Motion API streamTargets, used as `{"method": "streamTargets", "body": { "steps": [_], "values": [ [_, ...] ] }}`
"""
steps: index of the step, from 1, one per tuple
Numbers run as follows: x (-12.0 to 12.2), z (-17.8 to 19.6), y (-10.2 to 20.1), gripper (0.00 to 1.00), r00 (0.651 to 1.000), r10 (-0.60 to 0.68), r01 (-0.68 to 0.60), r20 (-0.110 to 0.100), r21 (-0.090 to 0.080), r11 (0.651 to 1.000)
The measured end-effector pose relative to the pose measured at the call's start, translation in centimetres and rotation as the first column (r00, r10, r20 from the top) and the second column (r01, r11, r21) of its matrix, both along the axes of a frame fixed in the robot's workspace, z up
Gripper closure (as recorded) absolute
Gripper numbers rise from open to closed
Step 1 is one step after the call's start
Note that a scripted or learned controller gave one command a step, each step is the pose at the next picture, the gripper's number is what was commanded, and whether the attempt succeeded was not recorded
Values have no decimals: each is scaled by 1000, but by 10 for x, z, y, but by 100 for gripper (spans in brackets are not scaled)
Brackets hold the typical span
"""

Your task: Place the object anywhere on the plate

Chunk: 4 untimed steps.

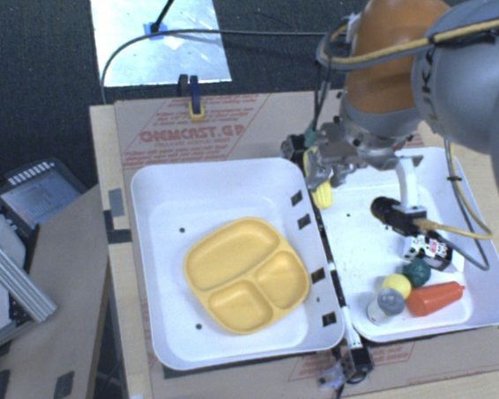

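Hovered at right bin's (486, 302) far-left corner: gripper (322, 178), pinching small yellow object (323, 197) (it seemed); yellow plate (244, 274) left, well apart.

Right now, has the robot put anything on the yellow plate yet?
Not yet. The yellow plate in the left bin has nothing on it. The claw is up by the wall between the bins, with a small yellow object at its tip; whether it is gripped is unclear. Still left: carry it over and set it on the plate. Other toys wait in the right bin.
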<state>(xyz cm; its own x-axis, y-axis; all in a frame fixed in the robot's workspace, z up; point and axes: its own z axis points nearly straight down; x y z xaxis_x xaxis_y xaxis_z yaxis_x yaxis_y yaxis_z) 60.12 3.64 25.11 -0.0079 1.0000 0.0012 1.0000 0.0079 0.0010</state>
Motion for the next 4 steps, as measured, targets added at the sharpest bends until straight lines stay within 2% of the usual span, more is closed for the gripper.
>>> {"method": "streamTargets", "body": {
  "steps": [1,3,4],
  "values": [
    [-10,1,54,100,1000,2,-2,-1,1,1000],
    [-40,-9,140,100,1000,0,0,-1,0,1000],
    [-39,-9,138,0,1000,-4,4,-1,-1,1000]
  ]
}}
